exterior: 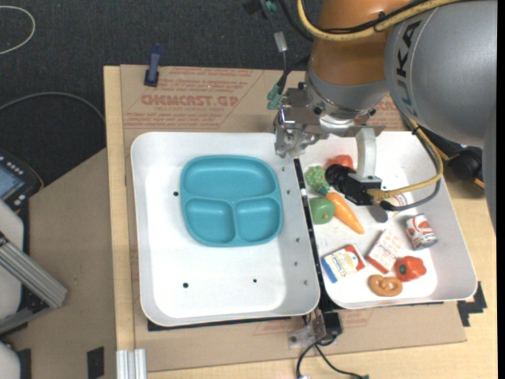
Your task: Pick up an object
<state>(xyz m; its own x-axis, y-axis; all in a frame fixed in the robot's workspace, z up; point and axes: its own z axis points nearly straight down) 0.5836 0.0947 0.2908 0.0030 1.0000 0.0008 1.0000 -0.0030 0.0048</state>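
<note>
Gripper [289, 142] hanging over divide between bins, near green broccoli-like toy [316, 177]; finger state impossible to tell. Approach step, judging; next needing descent onto chosen piece in right white bin [454, 247].

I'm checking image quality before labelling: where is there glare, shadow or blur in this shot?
Camera view: even overhead light, no harsh glare on the white bins; a soft shadow lies under the divided blue plate; the arm's grey body, close to the lens, looks soft and oversized; the small items near the toy carrot stay reasonably sharp.
</note>
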